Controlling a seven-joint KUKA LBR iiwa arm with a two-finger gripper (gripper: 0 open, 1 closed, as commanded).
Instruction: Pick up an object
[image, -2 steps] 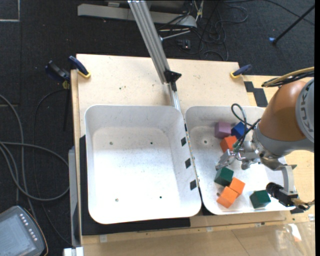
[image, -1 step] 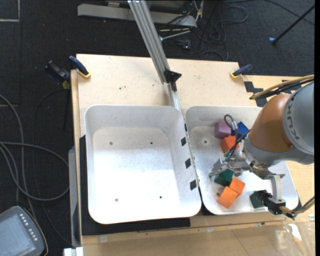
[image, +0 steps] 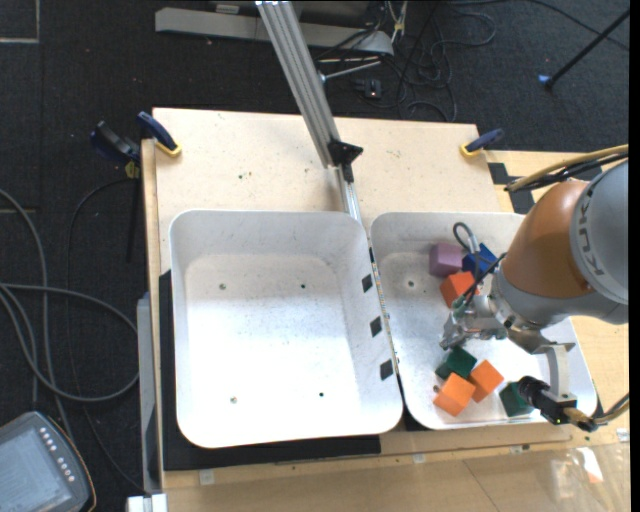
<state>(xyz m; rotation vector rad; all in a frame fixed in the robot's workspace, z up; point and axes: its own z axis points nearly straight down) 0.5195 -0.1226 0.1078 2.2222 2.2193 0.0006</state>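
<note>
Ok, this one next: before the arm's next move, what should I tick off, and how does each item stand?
1. Gripper is over the right bin: ok.
2. Objects within reach: ok; purple block, orange blocks, dark green blocks, blue piece.
3. A thing between the fingers: cannot tell.
4. Target stands apart from its neighbours: not ok; the blocks are crowded together.
5. Left bin clear of the arm: ok.
</note>
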